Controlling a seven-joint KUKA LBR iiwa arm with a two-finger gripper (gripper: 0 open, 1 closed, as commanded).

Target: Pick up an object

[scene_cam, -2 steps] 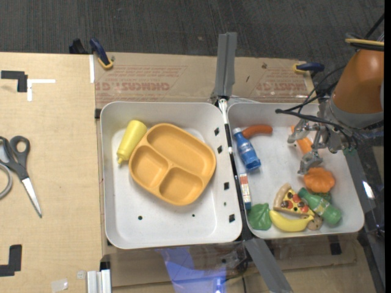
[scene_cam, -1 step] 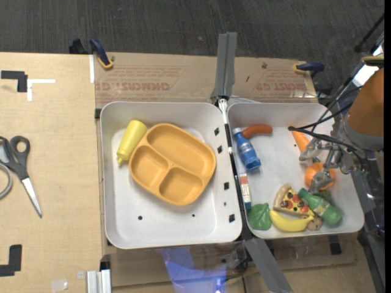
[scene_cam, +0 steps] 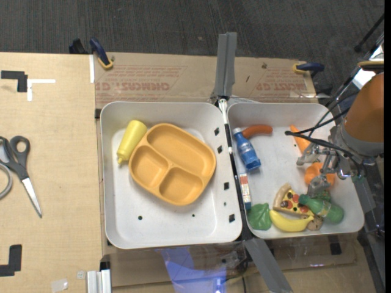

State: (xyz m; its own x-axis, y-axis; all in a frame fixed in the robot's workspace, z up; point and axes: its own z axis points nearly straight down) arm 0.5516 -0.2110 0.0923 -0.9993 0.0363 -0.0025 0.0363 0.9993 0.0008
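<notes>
Can't tell jaw state; gripper sits low in right bin, over toys near the bin's right side, w/ green toy, pizza slice & banana just beside. Left bin holds yellow tray.

Fixed overhead camera — slanted, facing down, both bins

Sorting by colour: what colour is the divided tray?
Yellow-orange tray, in the camera view.
</notes>
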